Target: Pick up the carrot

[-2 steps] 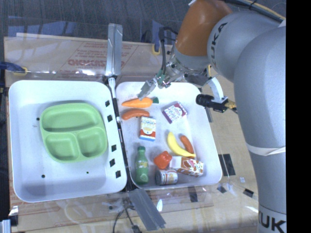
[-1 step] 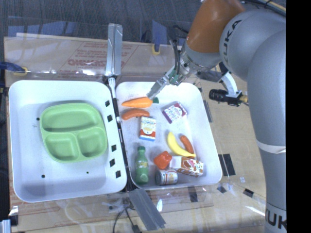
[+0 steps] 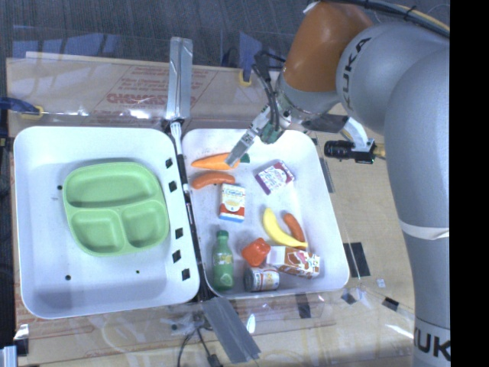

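My pincer (image 3: 238, 154) hangs low over the far left corner of the right shallow white plastic bin (image 3: 330, 205), its slim grey fingers reaching down to the right end of the tapered orange carrot (image 3: 210, 160). The tips meet the carrot's thick end, but from this slant I cannot tell whether they are clenched on it or spread beside it. The carrot lies flat on the bin floor, pointing towards the left wall, with a curved orange-brown sausage (image 3: 212, 179) just beside it on the near side.

Further into the same bin sit a small white and orange carton (image 3: 232, 202), a purple and white packet (image 3: 274, 177), a yellow banana (image 3: 280, 230) with a small red-orange piece (image 3: 294, 225) touching it, a red pepper-like lump (image 3: 257, 251), a green plastic bottle (image 3: 222, 261) lying along the left wall, a small tin (image 3: 263, 279) and a red and white box (image 3: 295, 261).

The left white bin (image 3: 38, 228) holds a light green three-compartment tray (image 3: 116, 206), lying flat near its middle. Both bins rest on the brown cardboard-covered surface (image 3: 99, 82)
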